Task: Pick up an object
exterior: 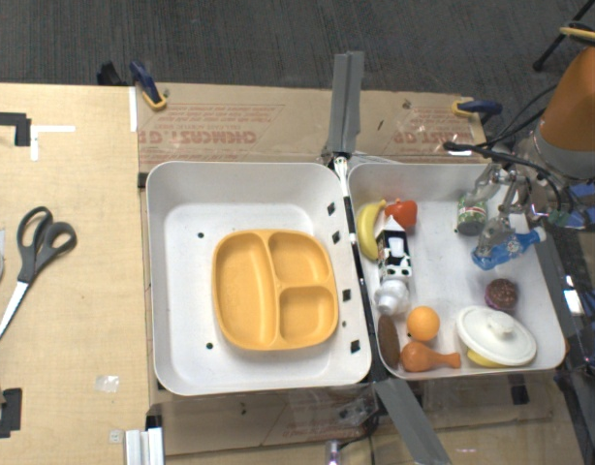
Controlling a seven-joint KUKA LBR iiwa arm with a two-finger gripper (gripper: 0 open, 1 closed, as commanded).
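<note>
Camera view, catalogued by us from left to right.

On the wooden bench at far left lie scissors point(31, 250), well apart from both bins and, we judge, no part of the task.

Left bin point(172, 289): one yellow divided tray point(275, 289), flat near the middle, compartments up. Broad and shallow, it would be awkward for a two-finger pinch.

Right bin point(443, 260), where the likely pickings sit. Along its left wall: a banana point(367, 229) on its side, touching a red object point(402, 211); just nearer, a black-and-white bottle point(393, 271) lying down. In the near part: an orange ball point(422, 323), an orange drumstick-shaped toy point(428, 358) just beside it, then a white lidded dish point(496, 335) with something yellow tucked under its near edge. Farther right, a small dark round object point(501, 294).

At the bin's far right, the gripper point(506, 209) hangs above a greenish can-like object point(471, 213) and a crumpled blue item point(501, 250), low over them. We cannot tell how the hand is set, nor whether it touches either. We judge these two the nearest candidates; nothing is seen lifted, so the pick looks not yet done.
</note>
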